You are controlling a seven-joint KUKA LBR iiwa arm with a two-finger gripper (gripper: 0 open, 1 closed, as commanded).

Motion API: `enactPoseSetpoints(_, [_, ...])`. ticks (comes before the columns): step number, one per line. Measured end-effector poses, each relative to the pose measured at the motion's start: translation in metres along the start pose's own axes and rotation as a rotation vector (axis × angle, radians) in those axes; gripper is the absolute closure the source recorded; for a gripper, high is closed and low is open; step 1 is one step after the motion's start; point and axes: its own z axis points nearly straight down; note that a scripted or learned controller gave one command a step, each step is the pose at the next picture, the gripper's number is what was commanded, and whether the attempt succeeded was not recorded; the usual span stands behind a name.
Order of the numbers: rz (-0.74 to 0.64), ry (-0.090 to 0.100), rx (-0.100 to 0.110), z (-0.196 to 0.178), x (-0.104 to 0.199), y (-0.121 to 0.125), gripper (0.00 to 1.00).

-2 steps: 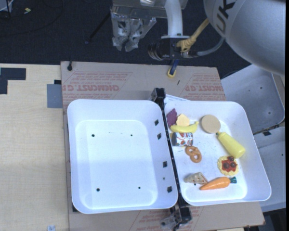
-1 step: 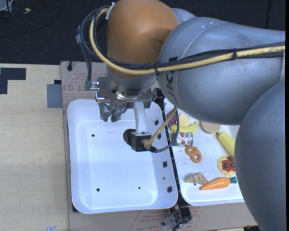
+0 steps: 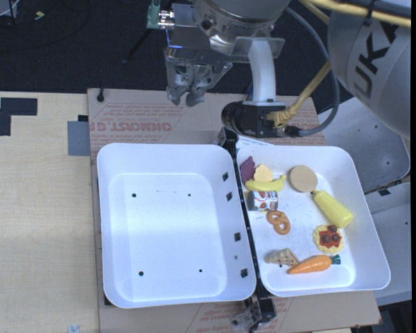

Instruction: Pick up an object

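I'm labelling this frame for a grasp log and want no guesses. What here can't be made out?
- Gripper: fingers small and dark in the camera view; open or shut unclear.
- Small can: label too small to read.
- Purple piece: partly behind the right bin's rim and the banana; identity unclear.

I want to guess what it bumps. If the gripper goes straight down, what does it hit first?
Probably the cardboard behind the left bin, not a toy. The gripper hangs above that strip, though its height is hard to judge from this slanted view.
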Motion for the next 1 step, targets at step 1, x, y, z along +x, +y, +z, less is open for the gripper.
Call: enactPoseSetpoints(1, [0.004, -0.016, 0.033, 0.2098, -0.0011, 0.0057, 1.0])
